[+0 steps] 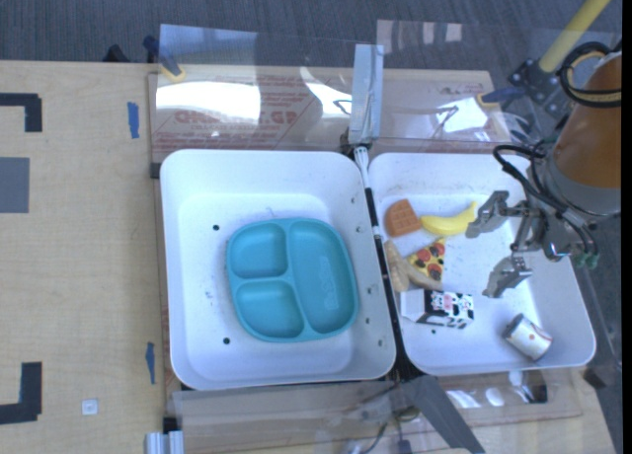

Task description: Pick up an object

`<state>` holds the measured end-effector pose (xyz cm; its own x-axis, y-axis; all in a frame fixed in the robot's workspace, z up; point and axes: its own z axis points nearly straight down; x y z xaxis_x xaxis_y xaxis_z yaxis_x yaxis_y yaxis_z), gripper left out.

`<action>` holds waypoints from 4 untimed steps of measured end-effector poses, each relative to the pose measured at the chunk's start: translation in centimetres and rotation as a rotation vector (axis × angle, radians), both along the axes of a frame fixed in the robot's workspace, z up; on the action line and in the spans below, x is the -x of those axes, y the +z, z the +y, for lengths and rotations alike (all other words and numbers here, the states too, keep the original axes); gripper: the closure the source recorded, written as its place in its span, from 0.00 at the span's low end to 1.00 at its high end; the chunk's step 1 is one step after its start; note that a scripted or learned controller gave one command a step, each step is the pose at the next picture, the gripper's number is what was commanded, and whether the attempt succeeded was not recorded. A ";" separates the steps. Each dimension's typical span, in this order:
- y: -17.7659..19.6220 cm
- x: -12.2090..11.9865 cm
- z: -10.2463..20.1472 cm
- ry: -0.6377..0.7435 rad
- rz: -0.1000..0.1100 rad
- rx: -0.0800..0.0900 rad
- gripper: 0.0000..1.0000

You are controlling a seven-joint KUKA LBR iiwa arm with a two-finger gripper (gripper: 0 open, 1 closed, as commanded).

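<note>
End effector (pixel 499 247) spread wide, holding nothing, low over right bin (pixel 563 343), beside banana (pixel 446 222).

The pale wooden worktop (pixel 69 274) carries two shallow white bins side by side — the left bin (pixel 188 274) and, touching it along one edge, the right bin (pixel 553 339). Just beyond the left bin lies clear plastic sheeting (pixel 247 107); blue tape marks (pixel 132 118) sit near that bin's far-left corner.
</note>
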<state>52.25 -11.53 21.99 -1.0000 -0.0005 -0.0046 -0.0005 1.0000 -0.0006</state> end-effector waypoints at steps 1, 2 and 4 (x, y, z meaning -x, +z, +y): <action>-11.7 -5.6 2.1 -0.130 -0.013 -0.001 0.00; -11.2 -5.4 2.2 -0.128 -0.008 0.000 1.00; -2.6 -3.2 16.6 0.028 0.002 -0.002 1.00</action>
